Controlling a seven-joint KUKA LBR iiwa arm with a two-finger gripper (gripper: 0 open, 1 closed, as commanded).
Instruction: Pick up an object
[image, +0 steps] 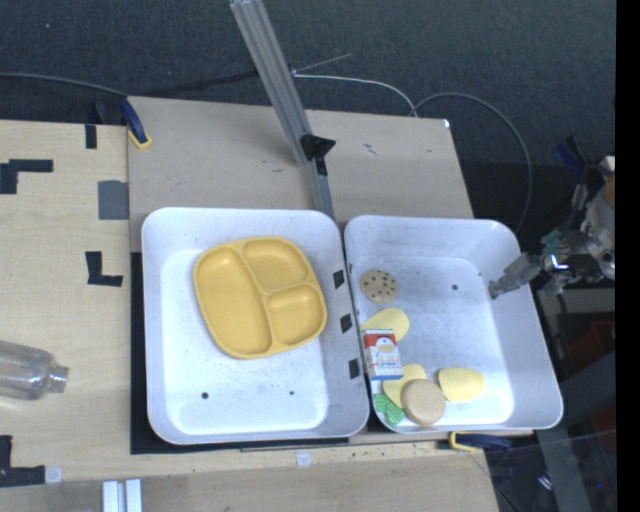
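Camera view: round speckled brown cookie (377, 285) lies flat in right bin (500, 240).

The small carton (382, 352) bears a red-and-white label, its print too small to read

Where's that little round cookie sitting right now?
The cookie lies in the right-hand white bin, near its upper left corner by the wall shared with the other bin, just above a yellow piece and the small carton.
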